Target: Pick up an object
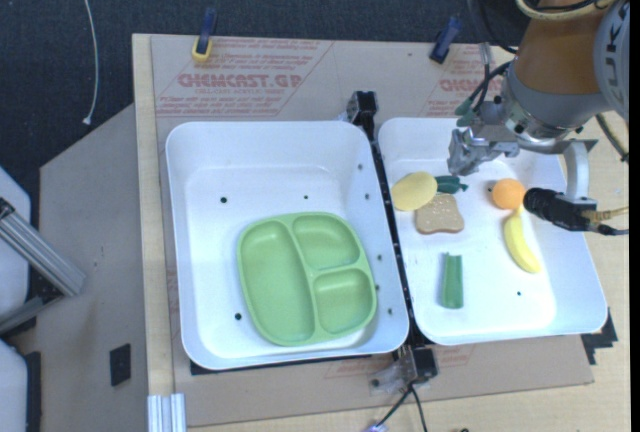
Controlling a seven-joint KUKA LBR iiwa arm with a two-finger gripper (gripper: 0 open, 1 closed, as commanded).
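so the brown cardboard-topped bench (300, 70) carries two shallow white plastic bins side by side. The left white bin (200, 170) has a light green plastic divided tray (300, 275) with three compartments sitting toward its front middle. The right white bin (560, 305) holds all the small stuff

The grey arm with the orange band (570, 20) comes in from the upper right and hangs over the back part of the right bin, with the gripper (468, 155) pointing down just behind the yellow item. Honestly can't tell whether the jaws are open or closed from this angle, and nothing can be made out between them

Objects in the right bin: a yellow toy banana (522, 242) lying lengthwise on the right side, a green stick-shaped toy vegetable (452, 280) near the middle front, and a tan toy slice of bread (439, 216) touching a yellow rounded lemon-like piece (414, 190) that sits close to the bin's left wall. A small round orange ball (508, 193) sits just above the banana. A little teal bit (450, 184) pokes out beside the yellow piece, right under the gripper, too small to tell what it is
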